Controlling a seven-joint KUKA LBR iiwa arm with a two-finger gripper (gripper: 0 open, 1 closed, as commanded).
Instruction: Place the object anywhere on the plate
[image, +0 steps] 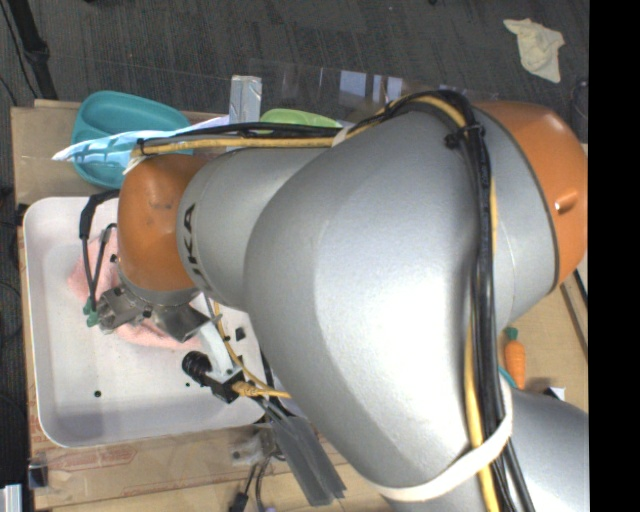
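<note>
The grey arm with its orange band (155, 225) reaches across from the right and covers most of the bench. Its wrist hangs over the left white bin (50, 300). The gripper (125, 308) points down under the wrist, right above a pink plate (82, 280) lying in that bin. Only the plate's left rim and a strip at its near edge (150, 336) stick out from beneath the gripper body. The arm hides whatever lies on the plate or under the gripper.
A teal bowl-like item (115, 115) and a pale blue patterned piece (100, 150) sit behind the left bin. A green item (300, 118) lies at the back. A small orange carrot (514, 362) shows at the right. Black cables (205, 372) hang near the wrist.
</note>
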